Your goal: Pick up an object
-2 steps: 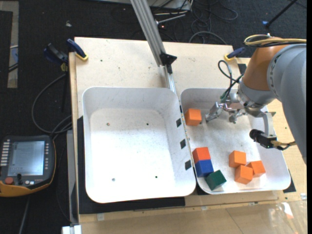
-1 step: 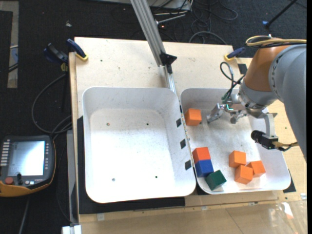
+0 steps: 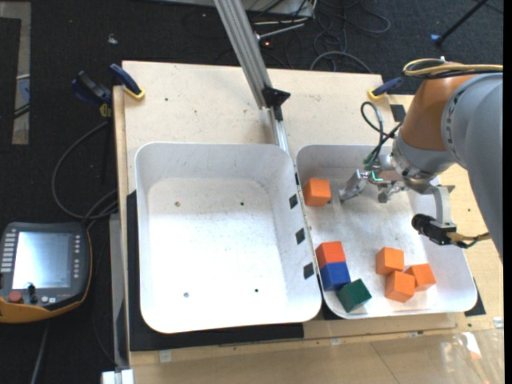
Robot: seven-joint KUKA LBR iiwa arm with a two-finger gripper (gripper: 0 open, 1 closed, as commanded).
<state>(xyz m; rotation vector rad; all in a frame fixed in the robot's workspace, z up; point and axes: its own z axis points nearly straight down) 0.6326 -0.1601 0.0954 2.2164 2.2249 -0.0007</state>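
My gripper hangs over the back part of the right bin, fingers spread and open, with nothing between them. An orange cube lies just left of the gripper, a little apart from the nearer fingertip. Toward the front of the same bin sit another orange cube, a blue cube touching it, and a green cube. Three more orange cubes cluster at the front right.
The left bin adjoins the right one along a shared rim with black tabs. A slanted metal bar runs down to the bins' back junction. Clamps sit at the bench's back corners; a teach pendant lies off the bench at left.
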